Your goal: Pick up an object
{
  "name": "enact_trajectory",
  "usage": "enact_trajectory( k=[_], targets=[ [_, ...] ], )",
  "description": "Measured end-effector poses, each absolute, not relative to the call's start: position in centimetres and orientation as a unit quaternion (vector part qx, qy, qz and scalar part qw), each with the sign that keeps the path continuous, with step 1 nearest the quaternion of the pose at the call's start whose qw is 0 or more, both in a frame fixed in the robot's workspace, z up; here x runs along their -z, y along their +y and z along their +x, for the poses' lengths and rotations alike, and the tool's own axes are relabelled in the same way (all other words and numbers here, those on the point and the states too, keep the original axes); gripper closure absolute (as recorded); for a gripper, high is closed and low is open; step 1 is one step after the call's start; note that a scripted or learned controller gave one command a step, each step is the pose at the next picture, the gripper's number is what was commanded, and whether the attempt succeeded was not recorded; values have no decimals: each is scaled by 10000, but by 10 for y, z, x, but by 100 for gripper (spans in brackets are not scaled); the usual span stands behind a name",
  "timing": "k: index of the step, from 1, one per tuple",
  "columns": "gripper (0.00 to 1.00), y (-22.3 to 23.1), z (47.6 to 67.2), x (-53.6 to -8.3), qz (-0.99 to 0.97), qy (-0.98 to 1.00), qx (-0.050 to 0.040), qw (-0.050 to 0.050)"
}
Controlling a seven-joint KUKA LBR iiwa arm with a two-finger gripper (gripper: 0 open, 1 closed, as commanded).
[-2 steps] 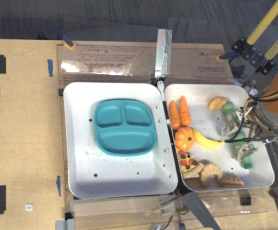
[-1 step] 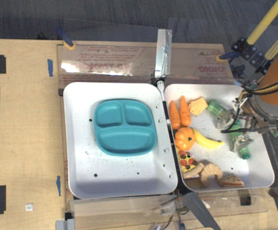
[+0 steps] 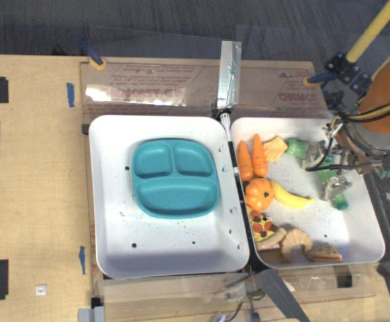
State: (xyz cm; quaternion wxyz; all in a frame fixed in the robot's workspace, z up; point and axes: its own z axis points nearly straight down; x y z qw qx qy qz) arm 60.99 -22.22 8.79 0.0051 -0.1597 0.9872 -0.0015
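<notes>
Scanning from the left, you meet the tan surface first, then the left bin, which carries a teal divided plate near its middle. Take that plate as your landmark.

Right of the plate, across the seam between the bins, lies the right bin. Nearest the plate two carrots stand side by side along the bin's left wall. Just below them, still close to the plate's right edge, sits an orange fruit with a green stalk, and below that a pizza slice. A yellow banana touches the orange's right side and points away from the plate. Above the banana you see an orange crinkled piece and a pale green item beside it. Lower down, farther from the plate, tan bread-like pieces rest by the bin's front wall.

Farthest right of the plate, the hand hangs over the right bin's far side among loose cables, with the arm's orange band above it. A small green object lies directly under the hand; you cannot tell whether the hand is parted, closed, or gripping it. The banana lies just left of the hand, apart from it.
</notes>
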Motion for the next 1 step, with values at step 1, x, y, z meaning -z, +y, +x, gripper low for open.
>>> enact_trajectory(
  k=[1],
  targets=[
    [0,-123,642,-88,-1301,9915,-7,64]
  ],
)
